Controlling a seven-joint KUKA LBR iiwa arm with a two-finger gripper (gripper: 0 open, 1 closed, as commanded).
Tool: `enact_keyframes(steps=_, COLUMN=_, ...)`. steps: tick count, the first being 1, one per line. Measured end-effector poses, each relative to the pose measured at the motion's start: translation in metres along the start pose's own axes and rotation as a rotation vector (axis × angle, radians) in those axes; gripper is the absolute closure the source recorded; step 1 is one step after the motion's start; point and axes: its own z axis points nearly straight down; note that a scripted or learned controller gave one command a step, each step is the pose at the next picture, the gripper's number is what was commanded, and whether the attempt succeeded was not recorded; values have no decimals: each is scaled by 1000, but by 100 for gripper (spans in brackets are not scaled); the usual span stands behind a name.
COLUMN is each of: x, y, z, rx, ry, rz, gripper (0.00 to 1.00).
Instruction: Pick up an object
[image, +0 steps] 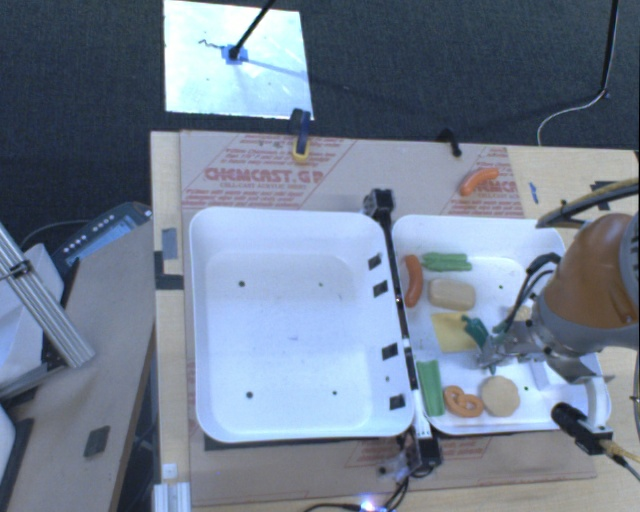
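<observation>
My fingers (492, 357) low in right bin (500, 232), near its front edge, just above round beige piece (500, 396); grip state unclear. Yellow block (452, 333) just beside, toward bin's middle.

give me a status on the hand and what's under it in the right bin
Hand low in right bin, just above round tan piece. Nothing seen between fingers. Yellow block and teal piece crowd its left.
</observation>
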Motion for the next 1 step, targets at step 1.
enact_keyframes(steps=1, x=24, y=65, z=11, rx=-3, ry=0, rz=-7, gripper=100)
